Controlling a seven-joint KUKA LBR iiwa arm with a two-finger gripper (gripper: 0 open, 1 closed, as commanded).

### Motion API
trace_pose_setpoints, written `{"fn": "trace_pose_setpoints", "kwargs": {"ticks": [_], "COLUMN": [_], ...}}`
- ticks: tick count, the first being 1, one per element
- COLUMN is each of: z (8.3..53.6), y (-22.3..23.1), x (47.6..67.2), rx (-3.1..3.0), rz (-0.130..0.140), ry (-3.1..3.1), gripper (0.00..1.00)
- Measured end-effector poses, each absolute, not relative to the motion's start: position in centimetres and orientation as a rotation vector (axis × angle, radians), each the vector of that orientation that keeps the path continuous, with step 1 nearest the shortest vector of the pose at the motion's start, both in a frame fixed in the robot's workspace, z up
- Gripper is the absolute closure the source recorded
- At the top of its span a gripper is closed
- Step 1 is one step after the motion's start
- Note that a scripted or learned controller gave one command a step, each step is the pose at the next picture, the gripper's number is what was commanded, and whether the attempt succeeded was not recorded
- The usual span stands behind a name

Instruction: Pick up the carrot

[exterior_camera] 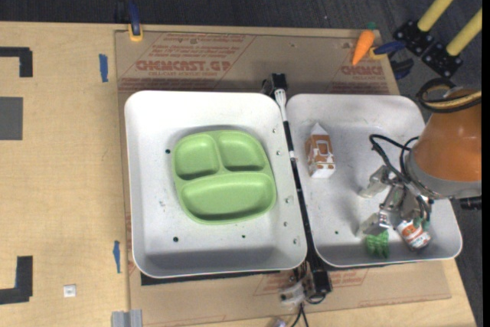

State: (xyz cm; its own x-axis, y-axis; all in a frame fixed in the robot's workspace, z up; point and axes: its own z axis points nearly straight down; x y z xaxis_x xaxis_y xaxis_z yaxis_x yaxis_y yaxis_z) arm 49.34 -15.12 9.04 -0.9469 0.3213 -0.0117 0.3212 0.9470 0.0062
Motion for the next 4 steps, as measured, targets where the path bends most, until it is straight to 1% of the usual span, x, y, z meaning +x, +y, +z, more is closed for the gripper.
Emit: {"fn": "trace_pose_setpoints", "kwargs": {"ticks": [1,2,3,4], "z": [13.3,9.1,9.0,10.2], "y": [-10.4,-9.7,-9.8,-9.7], "x": [48.0,48.4,48.4,48.6], "rx": [0.436,0.605,0.607,0.607], "rz": [0.002,0.001,0.001,0.004], "ry": [3.108,3.082,3.080,3.073], "gripper": [0.00,0.00,0.00,1.00]}}
